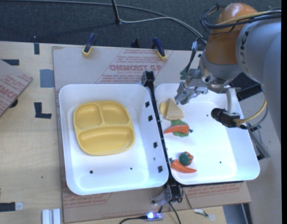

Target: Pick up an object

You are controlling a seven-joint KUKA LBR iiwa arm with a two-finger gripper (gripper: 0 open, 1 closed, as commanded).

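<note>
1. Camera view: you look down at a slant on two shallow white bins side by side on a cardboard sheet, the left bin (69, 171) and the right bin (236, 167) meeting along a dark divider at mid-frame.
2. In the left bin you see a yellow divided tray (104, 127), lying flat with three compartments and nothing in them.
3. In the right bin, close to the divider, you find three pickable things in a rough column: a tan sandwich wedge (171, 110) at the top, an orange carrot with green leaves (177, 129) just below it, and further down a second carrot (183, 168) with a small red and green piece (186, 158) touching its upper side.
4. The arm comes in from the right, its orange band high in the frame, and its gripper (184, 96) hangs over the upper left part of the right bin.
5. You see the gripper tip just beside the upper right edge of the sandwich wedge; whether it touches the wedge cannot be made out.
6. You cannot tell how the hand stands, wide or narrow; its end is too dark and small to read, and nothing shows held in it.
</note>
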